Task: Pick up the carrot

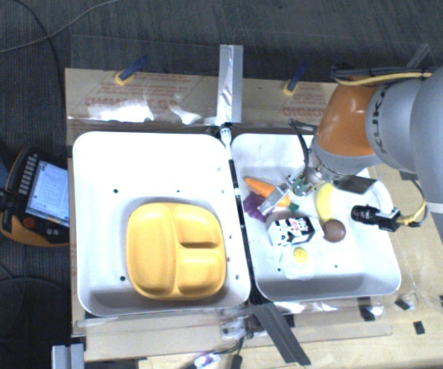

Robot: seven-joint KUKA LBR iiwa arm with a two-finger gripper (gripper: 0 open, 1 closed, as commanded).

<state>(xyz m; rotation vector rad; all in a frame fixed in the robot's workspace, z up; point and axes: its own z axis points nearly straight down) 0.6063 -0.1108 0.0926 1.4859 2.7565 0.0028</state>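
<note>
A: What takes up the most room?

B: The arm (391, 121), reaching in from the right over the right bin (360, 283). Next is the left bin (98, 175), holding a yellow divided tray (177, 248) in its lower middle, with bare white floor along its top and left walls.

A: And the right bin?

B: Crowded in the upper middle, open along the bottom and the top left corner. A banana (325, 203) lies upright by the gripper (302, 184), with a brown ball (334, 231) touching its lower end. Below the gripper sits a black-and-white toy (291, 230), and under that a small yellow piece (300, 254).

A: Where is the carrot?

B: The carrot (260, 185) lies near the left wall of the right bin, just left of the gripper, beside a purple piece (252, 206).

A: Is the gripper wide or closed?

B: I cannot tell.
</note>
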